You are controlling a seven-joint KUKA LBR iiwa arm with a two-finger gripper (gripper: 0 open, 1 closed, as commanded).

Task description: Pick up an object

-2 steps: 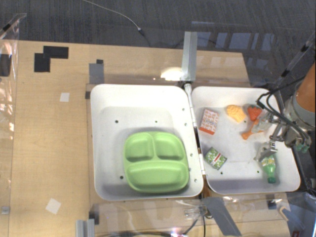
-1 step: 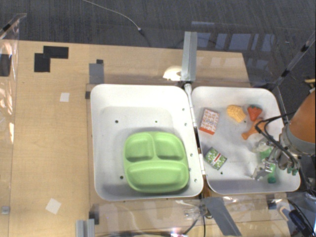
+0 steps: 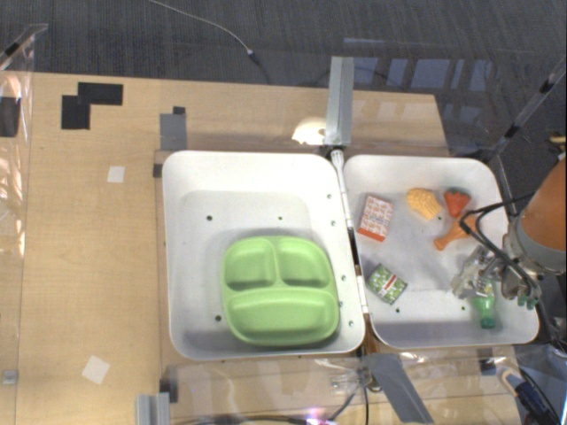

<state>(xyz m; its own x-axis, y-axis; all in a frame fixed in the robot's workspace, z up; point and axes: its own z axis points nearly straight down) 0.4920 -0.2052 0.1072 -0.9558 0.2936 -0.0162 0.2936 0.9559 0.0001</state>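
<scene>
Pale wooden worktop under us, dark carpet beyond its far edge, and two shallow white bins sitting side by side with a grey metal post rising just behind the seam between them. Left white bin: one thing in it, a green plastic tray with three compartments, lying flat toward the bin's near edge. Right white bin: that's where the pickable objects are. A small red-and-white printed card lies near the divider, toward the far side. Closer to the near edge, a little green-and-white packet, tilted. Toward the far right corner, a yellow toy corn cob, and just beside it a red toy piece with a green top, with an orange carrot-shaped toy just in front of those two. And the grey arm is in from the right, gripper low over the bin's near right corner, cables draped across it. A small green bottle-like object lies right by it. Whether the fingers are spread or closed, I can't tell from this angle.
</scene>
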